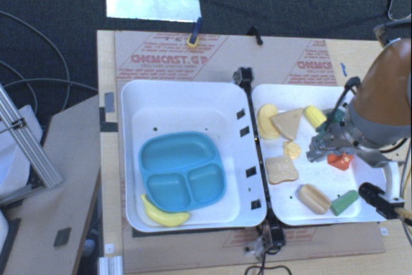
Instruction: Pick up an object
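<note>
Claw [320, 150] hovers over right bin [370, 214] holding toy foods

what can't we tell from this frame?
- Claw finger state: too small and blurred in the camera view, over the right bin.
- Red object: partly covered by the arm, identity unclear.
- Banana: one end tucked under the blue tray.

Toy food scattered in the right bin, plus one banana over on the left

We count a yellow lemon-ish piece [266, 121], tan wedge [289, 122] and corn [315, 116] at the far side, a small yellow bit [292, 150], bread slice [281, 169] and red piece [340, 161] mid-bin, then a hot dog [313, 198] and green piece [344, 201] near us. The banana [165, 214] lies flat beside the blue tray.
</note>
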`<state>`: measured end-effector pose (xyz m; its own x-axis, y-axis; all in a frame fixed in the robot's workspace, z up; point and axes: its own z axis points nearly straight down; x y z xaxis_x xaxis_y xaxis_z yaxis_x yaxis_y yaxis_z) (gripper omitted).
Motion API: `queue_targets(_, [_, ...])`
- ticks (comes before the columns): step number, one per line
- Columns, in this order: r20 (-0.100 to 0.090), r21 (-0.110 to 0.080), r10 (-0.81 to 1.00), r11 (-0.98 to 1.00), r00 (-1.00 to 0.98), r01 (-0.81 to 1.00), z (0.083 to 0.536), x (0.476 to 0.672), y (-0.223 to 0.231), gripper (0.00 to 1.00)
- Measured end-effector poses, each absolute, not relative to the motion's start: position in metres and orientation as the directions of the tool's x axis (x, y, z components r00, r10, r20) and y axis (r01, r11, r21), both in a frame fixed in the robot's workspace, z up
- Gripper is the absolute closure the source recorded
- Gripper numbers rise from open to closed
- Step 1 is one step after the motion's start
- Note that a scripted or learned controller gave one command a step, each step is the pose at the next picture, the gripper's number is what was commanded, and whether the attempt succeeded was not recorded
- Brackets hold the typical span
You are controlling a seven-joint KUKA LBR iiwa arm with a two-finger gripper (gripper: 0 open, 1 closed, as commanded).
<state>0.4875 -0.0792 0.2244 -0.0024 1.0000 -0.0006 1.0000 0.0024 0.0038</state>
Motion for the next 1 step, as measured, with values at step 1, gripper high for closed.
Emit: queue_targets(1, [0.0, 0.002, 1.0, 0.008, -0.008, 1.0, 0.2134, 0.5003, -0.0398, 1.0])
